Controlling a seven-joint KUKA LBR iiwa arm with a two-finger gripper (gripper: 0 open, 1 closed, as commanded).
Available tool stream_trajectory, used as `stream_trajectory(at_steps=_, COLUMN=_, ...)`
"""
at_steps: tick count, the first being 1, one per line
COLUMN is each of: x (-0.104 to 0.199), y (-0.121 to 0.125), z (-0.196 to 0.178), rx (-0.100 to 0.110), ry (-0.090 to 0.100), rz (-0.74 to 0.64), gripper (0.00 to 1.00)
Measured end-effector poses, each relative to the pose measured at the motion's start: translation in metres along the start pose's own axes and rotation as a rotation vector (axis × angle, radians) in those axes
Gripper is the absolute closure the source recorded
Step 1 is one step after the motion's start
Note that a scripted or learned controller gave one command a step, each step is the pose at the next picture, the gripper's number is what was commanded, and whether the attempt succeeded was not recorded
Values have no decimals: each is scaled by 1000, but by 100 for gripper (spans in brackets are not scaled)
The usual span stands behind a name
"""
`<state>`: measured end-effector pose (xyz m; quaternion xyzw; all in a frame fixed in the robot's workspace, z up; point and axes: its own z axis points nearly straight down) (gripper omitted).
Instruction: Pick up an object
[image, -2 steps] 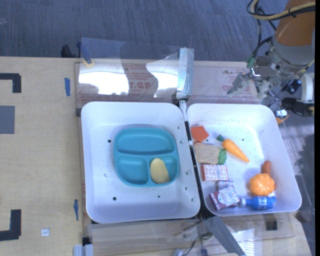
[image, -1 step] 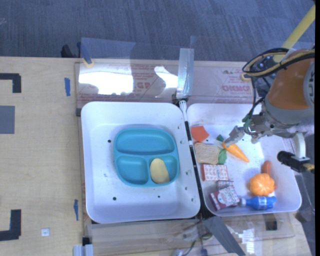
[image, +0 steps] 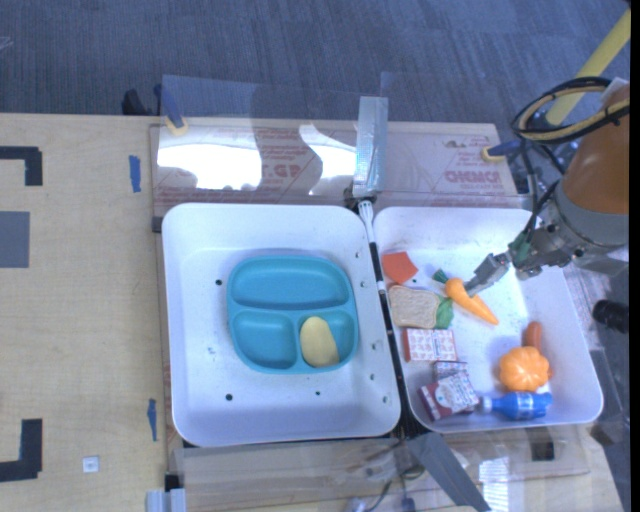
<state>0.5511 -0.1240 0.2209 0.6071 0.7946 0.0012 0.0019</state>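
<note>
Because the task names no particular item, the likeliest target is the carrot (image: 470, 300), which lies tilted in the right bin (image: 585, 395) with its green top (image: 444, 312) toward the bin divider and its upper end just beside the gripper (image: 490, 272). Whether that end sits between the fingers or merely next to them I cannot tell, and I cannot tell either whether the fingers are spread or pressed together; they are too small and dark to read.

One risk is that a closing pinch so near the carrot's end squeezes the slick, tapered shape out sideways instead of trapping it. Another is crowding: past the carrot from the fingers lie a cracker-like brown slab (image: 413, 305) and an orange-red wedge (image: 399, 267), so a push along the carrot's length may shove it into them. Farther below the fingers sit a small pumpkin (image: 524, 369), a sausage-like piece (image: 533, 334), a blue bottle (image: 516, 405) and two printed cartons (image: 431, 346), which a sweeping wrist could scatter. Well beyond the divider, the blue tray (image: 290, 310) with a yellow lemon (image: 319, 341) in the left bin (image: 190, 330) seems safe.
</note>
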Motion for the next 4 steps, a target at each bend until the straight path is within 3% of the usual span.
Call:
stream_trajectory(at_steps=1, x=-9, y=22, z=125, rx=-2, ry=-2, rz=-27, gripper=0)
stream_trajectory(at_steps=2, x=-9, y=22, z=116, rx=-3, ry=-1, rz=-25, gripper=100)
stream_trajectory(at_steps=3, x=13, y=113, z=37, rx=11, ry=5, rz=-40, gripper=100)
stream_trajectory(at_steps=4, x=82, y=97, z=36, rx=3, ry=4, rz=-39, gripper=100)
